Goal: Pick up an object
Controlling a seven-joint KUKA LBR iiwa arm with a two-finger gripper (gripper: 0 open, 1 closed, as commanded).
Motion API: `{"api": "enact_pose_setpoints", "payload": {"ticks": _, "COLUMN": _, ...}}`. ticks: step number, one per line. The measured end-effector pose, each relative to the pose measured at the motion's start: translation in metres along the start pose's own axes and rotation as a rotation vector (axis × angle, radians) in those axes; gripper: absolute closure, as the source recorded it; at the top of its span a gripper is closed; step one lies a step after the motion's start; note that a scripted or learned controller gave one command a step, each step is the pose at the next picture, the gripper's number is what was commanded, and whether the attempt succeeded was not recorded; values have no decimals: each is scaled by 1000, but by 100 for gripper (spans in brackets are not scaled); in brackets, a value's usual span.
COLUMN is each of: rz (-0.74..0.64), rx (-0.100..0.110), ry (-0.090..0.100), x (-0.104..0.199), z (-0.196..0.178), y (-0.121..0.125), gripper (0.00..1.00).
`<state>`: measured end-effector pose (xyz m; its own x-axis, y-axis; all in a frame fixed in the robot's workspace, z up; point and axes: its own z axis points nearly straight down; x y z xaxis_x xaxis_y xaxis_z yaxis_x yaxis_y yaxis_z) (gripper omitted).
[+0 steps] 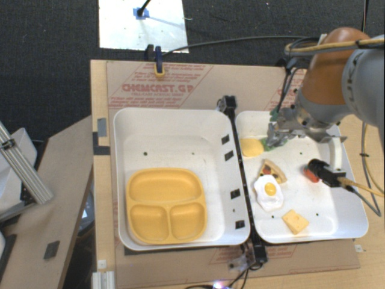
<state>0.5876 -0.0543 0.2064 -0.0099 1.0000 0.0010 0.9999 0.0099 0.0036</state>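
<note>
The right bin (349,218) holds several toy foods. A yellow rounded piece (252,147) lies near its left wall, at the back. In front of it are a pizza slice (274,170), a fried egg (269,192) and a square yellow cracker (295,221). A small red thing (310,174) lies further right, partly hidden. My gripper (275,138) reaches down at the back of this bin, just right of the yellow piece and close to its edge. Nothing shows between it and the bin floor.
The left bin (174,131) holds a yellow divided tray (166,205) at its front. A black clip rail (234,167) runs between the two bins. The arm's grey and orange body (337,71) hangs over the right bin's back right.
</note>
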Motion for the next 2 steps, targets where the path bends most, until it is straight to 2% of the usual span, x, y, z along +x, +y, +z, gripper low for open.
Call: {"api": "enact_pose_setpoints", "payload": {"ticks": 2, "rz": 1, "rx": 0, "ry": 1, "x": 110, "z": -9, "y": 34, "gripper": 100}}
